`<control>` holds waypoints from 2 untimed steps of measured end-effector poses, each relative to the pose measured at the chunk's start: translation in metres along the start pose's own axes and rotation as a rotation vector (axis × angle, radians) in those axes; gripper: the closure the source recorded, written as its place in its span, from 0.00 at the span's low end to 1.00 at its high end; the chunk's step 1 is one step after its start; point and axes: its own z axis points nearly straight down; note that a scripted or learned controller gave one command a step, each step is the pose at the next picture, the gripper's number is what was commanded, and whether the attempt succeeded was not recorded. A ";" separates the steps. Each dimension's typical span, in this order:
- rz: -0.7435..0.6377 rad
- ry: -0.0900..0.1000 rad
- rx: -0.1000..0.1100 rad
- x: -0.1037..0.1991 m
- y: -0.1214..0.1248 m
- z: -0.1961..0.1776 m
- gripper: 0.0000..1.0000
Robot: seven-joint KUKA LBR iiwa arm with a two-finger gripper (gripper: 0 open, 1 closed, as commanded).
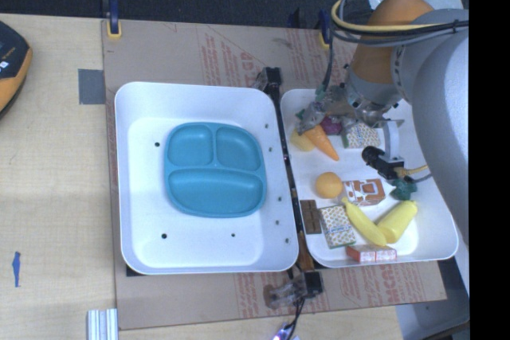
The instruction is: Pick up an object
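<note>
Reaching in from the right of the frame, the grey arm (430,76) with its orange band bends down over the upper part of the right bin (434,247), and its pincer (319,117) sits low among the small things there; from where I stand I cannot tell how it is set or whether it has hold of anything. Just under it lies a toy carrot (321,142), a smooth orange cone tapering toward lower right, touching a yellowish piece at its left. Lower in the same bin rest a round orange fruit (327,185), a curved yellow banana (362,224), a stubby yellow corn-like piece (398,219), a flat printed packet (338,225) and a small red-and-white box (371,254) at the bottom edge. Both bins are shallow, glossy white plastic with rounded corners. The left bin (135,171) holds a matte blue divided plate (213,169), oval with three compartments. Brown cardboard (199,52) lies under the bins on the pale wood-grain bench (48,195).
</note>
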 end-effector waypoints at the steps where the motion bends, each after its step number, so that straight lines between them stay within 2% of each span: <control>1: -0.004 0.003 0.025 -0.001 -0.005 -0.008 1.00; 2: 0.000 0.003 0.004 0.045 -0.065 -0.103 1.00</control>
